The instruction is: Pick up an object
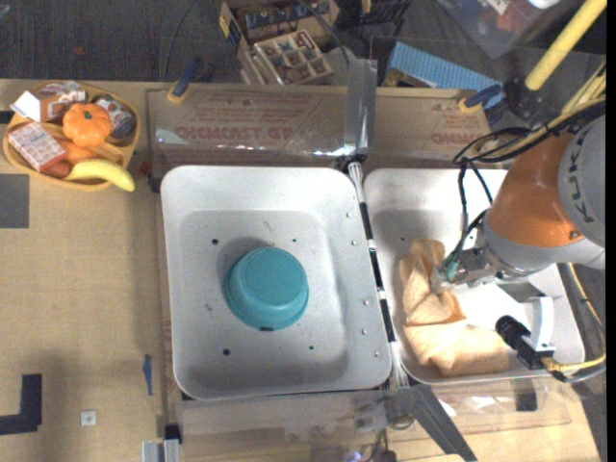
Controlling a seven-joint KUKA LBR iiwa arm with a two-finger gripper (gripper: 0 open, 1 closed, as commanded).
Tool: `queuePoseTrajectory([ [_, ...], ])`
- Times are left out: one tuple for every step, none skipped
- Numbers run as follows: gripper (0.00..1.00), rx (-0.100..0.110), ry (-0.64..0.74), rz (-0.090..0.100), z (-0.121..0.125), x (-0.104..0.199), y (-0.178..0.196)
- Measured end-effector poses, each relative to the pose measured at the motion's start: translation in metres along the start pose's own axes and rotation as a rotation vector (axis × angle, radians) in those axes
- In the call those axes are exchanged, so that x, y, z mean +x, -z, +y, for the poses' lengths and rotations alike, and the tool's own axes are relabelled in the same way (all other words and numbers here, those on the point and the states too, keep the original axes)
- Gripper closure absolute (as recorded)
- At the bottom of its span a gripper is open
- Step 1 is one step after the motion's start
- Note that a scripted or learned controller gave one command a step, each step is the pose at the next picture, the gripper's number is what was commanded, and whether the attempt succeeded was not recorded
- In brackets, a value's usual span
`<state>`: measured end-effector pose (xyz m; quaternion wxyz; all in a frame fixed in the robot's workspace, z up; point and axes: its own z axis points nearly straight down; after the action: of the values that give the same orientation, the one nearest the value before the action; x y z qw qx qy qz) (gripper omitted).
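Tan cloth [435,318] lay crumpled in the right bin [385,200]. I saw the gripper [450,273] down against its upper fold; finger state could not be determined. A teal bowl [269,288] sat inverted in the left bin [192,200].

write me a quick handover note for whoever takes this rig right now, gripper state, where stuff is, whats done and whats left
Gripper: down in the right white bin, at the crumpled tan cloth; too small and blurred to tell if it grips anything.
Tan cloth: lies bunched along the right bin's left and near side, resting on the floor of the bin.
Teal round plastic bowl: upside down in the middle of the left white bin, untouched.
Done: arm has reached the cloth.
Left: confirm a grasp, then lift an object clear of its bin.
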<state>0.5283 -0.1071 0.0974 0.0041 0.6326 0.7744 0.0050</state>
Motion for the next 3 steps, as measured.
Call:
queuePoseTrajectory([
  [0.00, 0.001, 0.000, 0.000, -0.0002, -0.0001, -0.0002],
  [1.00, 0.002, -0.003, 0.000, 0.0000, -0.0016, 0.0064],
  [0.00, 0.002, -0.002, 0.000, 0.0001, -0.0015, 0.0064],
])
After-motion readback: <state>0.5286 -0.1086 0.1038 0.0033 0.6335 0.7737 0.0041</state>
